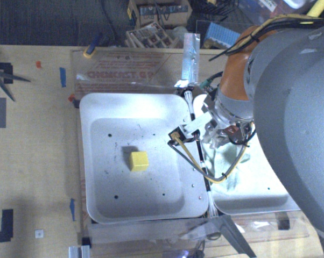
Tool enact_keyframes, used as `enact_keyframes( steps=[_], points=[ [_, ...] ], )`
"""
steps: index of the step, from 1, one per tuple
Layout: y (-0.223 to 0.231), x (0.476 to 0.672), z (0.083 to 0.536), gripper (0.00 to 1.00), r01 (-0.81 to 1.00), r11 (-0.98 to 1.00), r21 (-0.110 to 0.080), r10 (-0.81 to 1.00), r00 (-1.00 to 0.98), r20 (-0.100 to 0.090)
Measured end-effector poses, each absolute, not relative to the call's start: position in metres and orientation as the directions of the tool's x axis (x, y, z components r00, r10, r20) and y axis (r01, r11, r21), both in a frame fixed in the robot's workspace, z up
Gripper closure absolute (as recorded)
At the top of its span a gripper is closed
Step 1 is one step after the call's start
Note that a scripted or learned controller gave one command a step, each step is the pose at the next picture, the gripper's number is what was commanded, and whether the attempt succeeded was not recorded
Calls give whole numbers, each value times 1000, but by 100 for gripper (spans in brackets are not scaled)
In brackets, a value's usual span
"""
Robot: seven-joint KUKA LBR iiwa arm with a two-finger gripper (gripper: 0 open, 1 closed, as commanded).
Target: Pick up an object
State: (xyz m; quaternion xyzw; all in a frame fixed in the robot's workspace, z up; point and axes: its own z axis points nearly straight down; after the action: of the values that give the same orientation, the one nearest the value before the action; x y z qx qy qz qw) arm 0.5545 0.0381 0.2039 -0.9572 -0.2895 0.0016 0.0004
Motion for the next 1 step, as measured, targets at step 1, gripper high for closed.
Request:
enact_keyframes(
  steps=[1],
  points=[
    [39,555,214,100,557,-830,-2,557,830,-4]
  ],
)
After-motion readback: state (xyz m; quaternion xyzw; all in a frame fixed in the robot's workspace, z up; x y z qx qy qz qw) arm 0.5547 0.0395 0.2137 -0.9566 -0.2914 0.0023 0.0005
